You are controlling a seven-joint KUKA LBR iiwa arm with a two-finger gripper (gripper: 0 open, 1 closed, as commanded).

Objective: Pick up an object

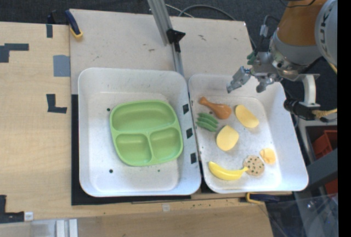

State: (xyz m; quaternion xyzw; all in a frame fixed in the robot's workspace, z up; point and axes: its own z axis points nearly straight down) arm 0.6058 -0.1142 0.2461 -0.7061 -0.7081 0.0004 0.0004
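My gripper (249, 82) hangs open over the far edge of the right bin (285, 120), with nothing between its fingers. Below it in that bin lie a brown chicken drumstick (215, 108), a green bean pod (207, 121), two yellow potato-like pieces (247, 117) (227, 138), a banana (225, 171), a cookie (253, 164) and a small orange piece (268, 155). The drumstick and the upper yellow piece lie closest to the gripper, a little nearer the camera.
The left bin (90, 120) holds a green divided plate (146, 132). A metal post (156, 0) slants up from between the bins at the back. A blue and yellow clamp (73, 24) sits at the bench's far left corner.
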